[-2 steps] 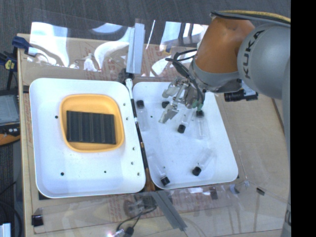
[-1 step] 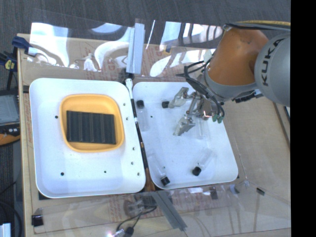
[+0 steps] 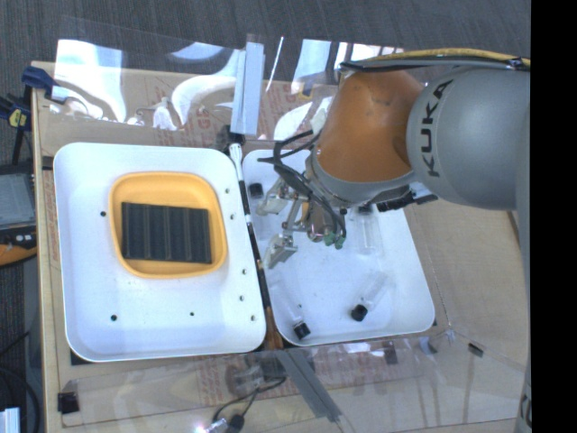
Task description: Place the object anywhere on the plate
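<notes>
A big grey arm (image 3: 469, 133) with an orange band (image 3: 370, 124) reaches in from the right and hangs over the right bin (image 3: 397, 269). At its end is the claw (image 3: 293, 228), with thin metal parts and wires pointing down and to the left. The claw sits over the upper left part of the right bin, close to the wall between the two bins. I cannot tell if the claw is spread apart or squeezed together, because its parts are small and tangled with wires. I cannot see anything held in it.

The left bin (image 3: 81, 287) holds a yellow plate (image 3: 167, 192) with round corners. On the plate lies a dark block (image 3: 169, 233) with ridges running up and down. It covers most of the middle of the plate. The block is well apart from the claw, off to the claw's left, in the other bin.

In the right bin there are small things on the white floor. A little black piece (image 3: 359, 312) lies near the bottom, below and to the right of the claw. Another little black piece (image 3: 300, 330) lies near the bottom left corner. A see-through thing (image 3: 374, 287) lies just above the first black piece, but it is hard to make out.

Both bins sit side by side on the desk (image 3: 487, 269).
</notes>
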`<state>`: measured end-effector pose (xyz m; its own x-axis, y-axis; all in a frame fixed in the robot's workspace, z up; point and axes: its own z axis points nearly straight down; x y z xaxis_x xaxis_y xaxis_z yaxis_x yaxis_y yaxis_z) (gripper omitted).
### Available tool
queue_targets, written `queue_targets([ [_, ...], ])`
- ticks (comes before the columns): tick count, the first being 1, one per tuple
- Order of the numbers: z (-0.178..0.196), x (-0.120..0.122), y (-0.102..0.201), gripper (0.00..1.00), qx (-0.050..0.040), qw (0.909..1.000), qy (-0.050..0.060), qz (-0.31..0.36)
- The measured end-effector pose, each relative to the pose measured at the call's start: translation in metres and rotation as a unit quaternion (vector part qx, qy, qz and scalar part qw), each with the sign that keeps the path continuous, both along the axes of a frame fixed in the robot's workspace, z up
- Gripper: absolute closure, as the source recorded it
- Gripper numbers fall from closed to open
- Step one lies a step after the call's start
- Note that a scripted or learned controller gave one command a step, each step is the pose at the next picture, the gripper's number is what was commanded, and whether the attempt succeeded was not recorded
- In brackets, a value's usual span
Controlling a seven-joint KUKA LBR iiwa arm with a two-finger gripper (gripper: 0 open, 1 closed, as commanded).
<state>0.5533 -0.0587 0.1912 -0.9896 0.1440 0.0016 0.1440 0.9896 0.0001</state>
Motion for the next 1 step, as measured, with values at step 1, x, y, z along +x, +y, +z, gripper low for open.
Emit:
queue_targets([
  [1, 0.0012, 0.0162, 0.0665, 0.0, -0.0001, 0.9984, -0.002, 0.057],
])
